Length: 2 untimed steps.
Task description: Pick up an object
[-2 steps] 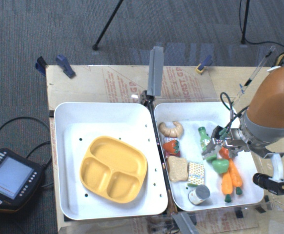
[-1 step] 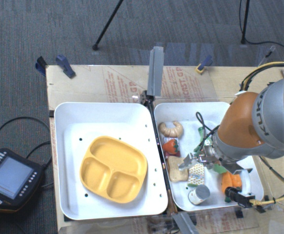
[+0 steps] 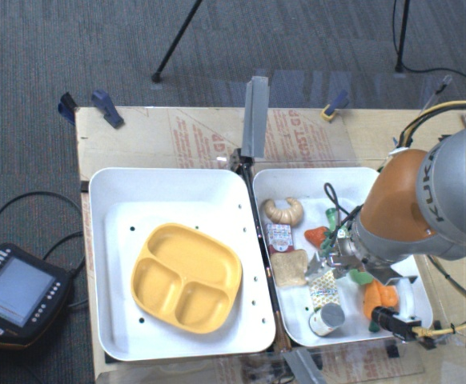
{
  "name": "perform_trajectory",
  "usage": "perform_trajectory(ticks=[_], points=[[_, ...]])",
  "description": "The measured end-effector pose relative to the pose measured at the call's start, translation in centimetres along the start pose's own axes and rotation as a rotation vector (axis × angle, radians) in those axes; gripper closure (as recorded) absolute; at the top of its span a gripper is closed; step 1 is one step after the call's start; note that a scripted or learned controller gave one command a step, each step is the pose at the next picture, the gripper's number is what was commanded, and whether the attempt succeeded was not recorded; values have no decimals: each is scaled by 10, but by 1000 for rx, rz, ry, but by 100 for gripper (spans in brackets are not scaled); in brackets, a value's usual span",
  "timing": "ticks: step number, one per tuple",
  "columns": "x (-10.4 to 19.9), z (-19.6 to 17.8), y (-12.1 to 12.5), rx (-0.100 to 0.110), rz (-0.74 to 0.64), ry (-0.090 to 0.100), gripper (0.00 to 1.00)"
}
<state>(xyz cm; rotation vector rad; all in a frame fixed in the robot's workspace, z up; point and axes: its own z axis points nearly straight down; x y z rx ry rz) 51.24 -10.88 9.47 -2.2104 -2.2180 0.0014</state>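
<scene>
1. Over the right bin (image 3: 297,174), your jaws (image 3: 331,264) hang low above the clutter; you cannot tell how far open they stand or whether they hold anything.
2. Just beneath and beside them you see a patterned tube (image 3: 324,301) lying toward the bin's near edge, and a slice of toast (image 3: 288,268) to its left.
3. Farther out sit a small red-labelled packet (image 3: 279,236), a croissant (image 3: 284,210) and a red piece (image 3: 316,235).
4. An orange item (image 3: 379,296) lies near the bin's right side.
5. Your left bin (image 3: 113,198) carries a yellow divided plate (image 3: 186,277).
6. Both bins rest on the desk (image 3: 161,138).
</scene>
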Motion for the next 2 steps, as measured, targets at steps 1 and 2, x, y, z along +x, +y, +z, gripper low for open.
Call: perform_trajectory(ticks=[1, 2], points=[[79, -102, 9, -6, -37, -4, 100], [69, -88, 34, 3, 72, -6, 100]])
